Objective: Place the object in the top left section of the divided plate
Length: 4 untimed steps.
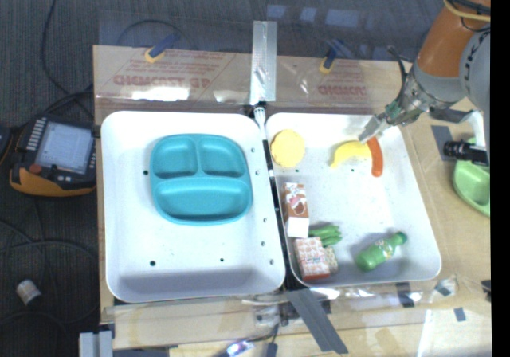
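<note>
Over the right bin's far edge, the hand, its grip impossible to judge, hovers beside a yellow toy, which likely needs a centred grasp before crossing left to the plate's far-left section.

Teal divided plate in left bin, claw over right bin
</note>
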Each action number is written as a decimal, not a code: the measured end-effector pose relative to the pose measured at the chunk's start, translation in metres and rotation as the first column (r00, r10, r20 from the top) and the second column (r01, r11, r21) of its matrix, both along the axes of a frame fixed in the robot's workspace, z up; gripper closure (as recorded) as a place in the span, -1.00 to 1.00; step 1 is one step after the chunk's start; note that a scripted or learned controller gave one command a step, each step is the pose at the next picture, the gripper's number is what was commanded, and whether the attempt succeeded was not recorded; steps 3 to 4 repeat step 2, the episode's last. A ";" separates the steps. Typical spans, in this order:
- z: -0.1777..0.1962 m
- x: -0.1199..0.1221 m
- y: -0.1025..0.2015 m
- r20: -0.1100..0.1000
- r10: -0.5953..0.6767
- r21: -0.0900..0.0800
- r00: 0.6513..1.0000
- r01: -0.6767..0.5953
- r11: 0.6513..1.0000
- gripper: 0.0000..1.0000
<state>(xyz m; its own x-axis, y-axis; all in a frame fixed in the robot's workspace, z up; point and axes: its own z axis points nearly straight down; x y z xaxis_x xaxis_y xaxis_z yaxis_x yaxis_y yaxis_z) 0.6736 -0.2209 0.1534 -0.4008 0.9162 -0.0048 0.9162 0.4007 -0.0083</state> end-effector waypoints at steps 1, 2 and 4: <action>-0.063 -0.051 0.069 0.014 -0.242 0.008 0.970 0.242 0.970 1.00; -0.006 -0.038 0.048 0.005 -0.699 0.003 0.715 0.699 0.715 1.00; -0.006 -0.038 0.048 0.005 -0.699 0.003 0.715 0.699 0.715 1.00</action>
